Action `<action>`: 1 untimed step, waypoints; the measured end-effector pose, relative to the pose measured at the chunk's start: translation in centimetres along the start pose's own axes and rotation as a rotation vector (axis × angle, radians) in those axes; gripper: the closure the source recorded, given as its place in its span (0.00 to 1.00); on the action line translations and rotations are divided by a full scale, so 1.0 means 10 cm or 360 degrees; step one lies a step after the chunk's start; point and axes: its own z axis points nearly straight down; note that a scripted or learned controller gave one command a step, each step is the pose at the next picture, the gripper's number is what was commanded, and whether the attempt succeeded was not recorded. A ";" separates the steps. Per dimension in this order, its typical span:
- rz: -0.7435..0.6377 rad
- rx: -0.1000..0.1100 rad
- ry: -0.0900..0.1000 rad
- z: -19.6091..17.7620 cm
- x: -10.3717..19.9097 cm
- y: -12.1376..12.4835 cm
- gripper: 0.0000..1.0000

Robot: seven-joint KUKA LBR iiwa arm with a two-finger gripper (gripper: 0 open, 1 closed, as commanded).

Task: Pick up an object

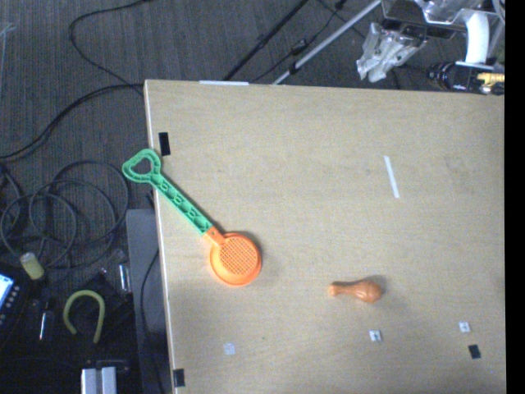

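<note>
At upper right of the frame, the gripper [384,58] is hanging off the board [328,138]; jaw state cannot be told. Approach step is pending: the strainer [235,258], lower left-centre, is needing a long reach.

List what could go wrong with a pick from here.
1. The strainer lies at the board's left edge, its green handle overhanging; a nudge may tip it off.
2. The small orange gourd looks rounded and may roll away.
3. The end effector sits far from both, beyond the top edge.
</note>
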 end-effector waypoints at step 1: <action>-0.0278 -0.0004 0.0008 0.14 0.29 -0.04 1.00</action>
